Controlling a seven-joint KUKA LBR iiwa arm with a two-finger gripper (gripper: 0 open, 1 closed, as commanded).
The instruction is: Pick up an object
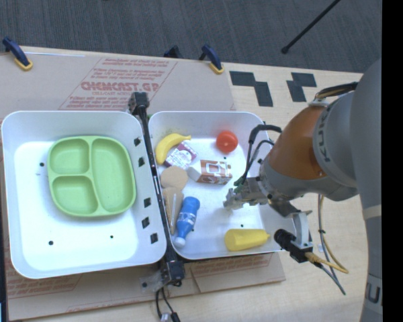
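We see the yellow block [247, 239] lying lengthwise left-right at the right bin's [208, 250] near edge. The blue bottle [186, 217] points toward the near-left. The gripper [236, 198] hovers over bare bin floor, its opening too blurred to tell. Farther back: small carton [215, 171], plastic banana [169, 144], red ball [226, 141].

I've got a lime green plate [92, 175] in the white left bin [13, 200]. Beside it, the right bin [252, 125] holds a yellow banana [169, 145], red ball [226, 141] and blue bottle [186, 217].
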